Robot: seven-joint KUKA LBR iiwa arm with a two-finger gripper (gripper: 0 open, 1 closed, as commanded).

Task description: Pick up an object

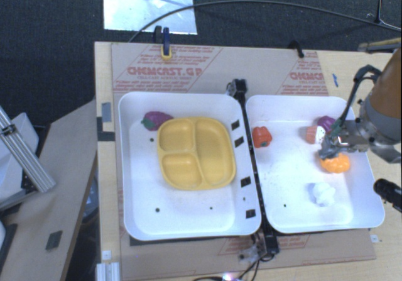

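Cardboard covers the bench under two white bins. Low in the right bin [295, 223], an orange fruit [336, 163] lies directly under the gripper [331, 146]; whether the jaws are apart cannot be told. A purple piece [326, 124], pink piece [311, 134], white lump [323, 193] and red pepper [262, 136] surround it. The left bin [138, 210] holds a yellow divided plate [193, 152]. The arm [383, 110] leans in from the right.

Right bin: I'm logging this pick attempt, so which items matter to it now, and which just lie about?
In play:
tool
orange toy beneath it

Lying about:
red pepper
white lump
purple piece
pink piece
yellow tray
purple toy
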